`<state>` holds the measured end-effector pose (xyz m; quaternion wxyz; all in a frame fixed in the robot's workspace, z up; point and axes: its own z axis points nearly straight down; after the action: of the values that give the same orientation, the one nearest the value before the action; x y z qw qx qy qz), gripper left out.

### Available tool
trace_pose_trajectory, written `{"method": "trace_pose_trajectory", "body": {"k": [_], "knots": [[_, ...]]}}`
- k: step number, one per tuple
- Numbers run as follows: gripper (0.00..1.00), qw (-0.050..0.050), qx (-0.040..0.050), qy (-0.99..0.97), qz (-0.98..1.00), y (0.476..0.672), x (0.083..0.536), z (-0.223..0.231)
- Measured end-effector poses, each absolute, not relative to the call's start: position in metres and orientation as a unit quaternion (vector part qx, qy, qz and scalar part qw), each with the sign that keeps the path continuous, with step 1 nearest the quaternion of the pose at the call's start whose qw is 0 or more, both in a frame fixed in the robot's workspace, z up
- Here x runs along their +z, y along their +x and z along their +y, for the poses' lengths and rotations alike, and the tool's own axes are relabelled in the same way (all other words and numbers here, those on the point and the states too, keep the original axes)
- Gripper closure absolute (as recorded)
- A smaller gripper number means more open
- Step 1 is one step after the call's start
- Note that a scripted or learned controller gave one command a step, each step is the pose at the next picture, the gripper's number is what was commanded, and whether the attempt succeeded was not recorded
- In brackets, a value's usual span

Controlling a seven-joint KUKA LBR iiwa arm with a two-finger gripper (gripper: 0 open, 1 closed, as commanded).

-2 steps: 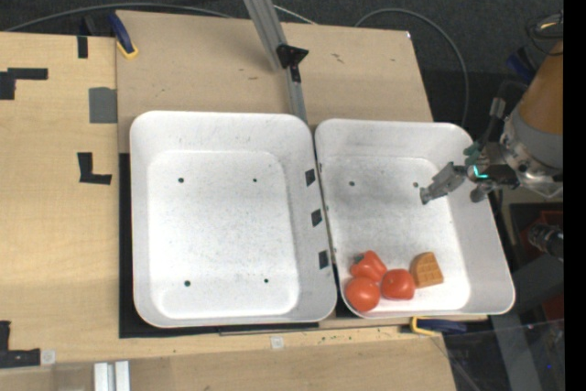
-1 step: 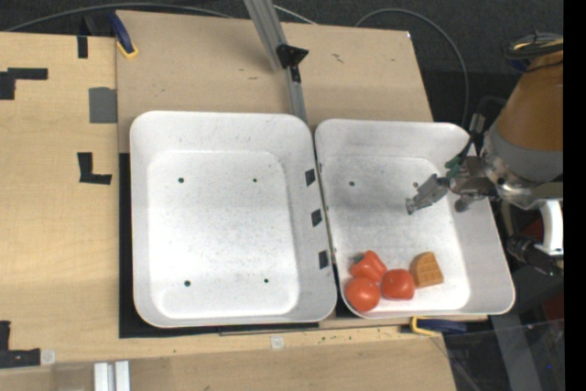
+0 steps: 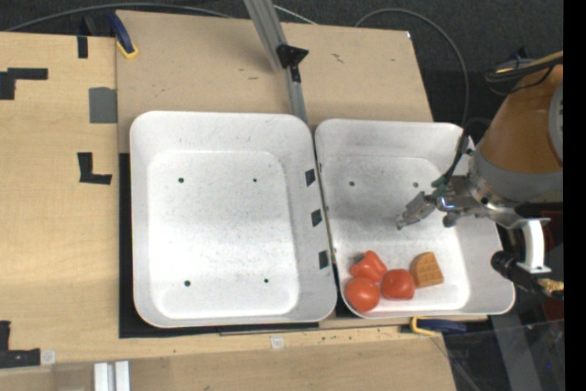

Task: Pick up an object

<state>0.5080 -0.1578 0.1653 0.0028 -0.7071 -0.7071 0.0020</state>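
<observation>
The right bin [image 3: 394, 142] held red pieces [image 3: 371, 279] beside a tan block [image 3: 426, 270]; the gripper [image 3: 412, 213] hovered above them, its finger spread impossible to tell.

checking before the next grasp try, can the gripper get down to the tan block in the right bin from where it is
Probably yes. The gripper hangs over the right bin, just up from the tan block, with bare bin floor between them. The red pieces crowd the block's left side, so a grasp there may bump them.
</observation>
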Motion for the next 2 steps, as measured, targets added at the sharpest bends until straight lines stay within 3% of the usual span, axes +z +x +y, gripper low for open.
{"method": "trace_pose_trajectory", "body": {"k": [1,2], "knots": [[0.0,0.003,0.0019,-0.707,-0.708,0.502,0.11,-0.147],[1.0,0.002,0.001,-0.706,-0.708,0.503,0.123,-0.148]]}}
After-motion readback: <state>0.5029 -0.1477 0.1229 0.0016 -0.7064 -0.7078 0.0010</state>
